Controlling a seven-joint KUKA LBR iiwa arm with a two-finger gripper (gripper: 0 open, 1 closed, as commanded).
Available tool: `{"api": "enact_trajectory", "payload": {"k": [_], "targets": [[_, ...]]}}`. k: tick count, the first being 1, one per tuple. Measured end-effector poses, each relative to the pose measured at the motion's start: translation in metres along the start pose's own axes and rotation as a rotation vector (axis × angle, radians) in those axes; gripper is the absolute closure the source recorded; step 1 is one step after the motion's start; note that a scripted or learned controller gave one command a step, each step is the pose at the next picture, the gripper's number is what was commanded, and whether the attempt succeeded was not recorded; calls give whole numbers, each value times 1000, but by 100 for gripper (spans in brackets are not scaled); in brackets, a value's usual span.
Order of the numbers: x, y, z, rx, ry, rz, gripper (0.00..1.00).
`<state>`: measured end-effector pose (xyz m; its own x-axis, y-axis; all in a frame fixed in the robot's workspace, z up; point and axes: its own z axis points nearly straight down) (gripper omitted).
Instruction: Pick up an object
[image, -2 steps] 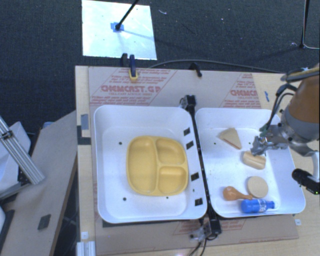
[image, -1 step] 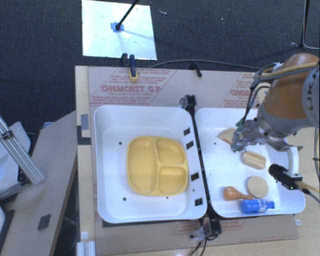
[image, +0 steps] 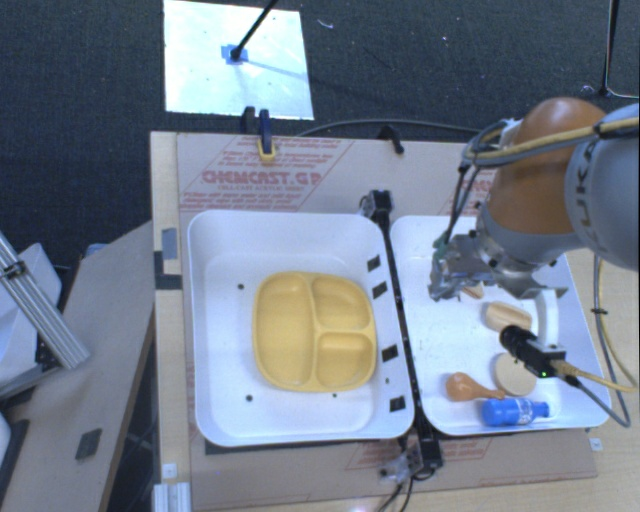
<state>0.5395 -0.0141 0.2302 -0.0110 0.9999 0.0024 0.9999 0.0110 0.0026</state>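
Gripper low over far-left part of right bin. Open or closed: can't tell, the wrist hides it. Nothing seen held.

Candidates, all in the right bin:
- small tan piece, just right of gripper, partly hidden
- tan oval, near it
- tan disc
- orange piece
- blue bottle by the near wall

Left bin has a yellow plate, well apart.

Judgement: the step is closing in on a grasp. Tan piece is the likeliest target. Centre over it and go straight down. Oval is close enough to get nudged. Small flat things slip easily, so lift slowly.
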Motion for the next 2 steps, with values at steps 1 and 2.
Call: {"api": "enact_trajectory", "payload": {"k": [1,2], "targets": [[46,11,3,0,0,1,100],[93,13,13,2,-1,2,100]]}}
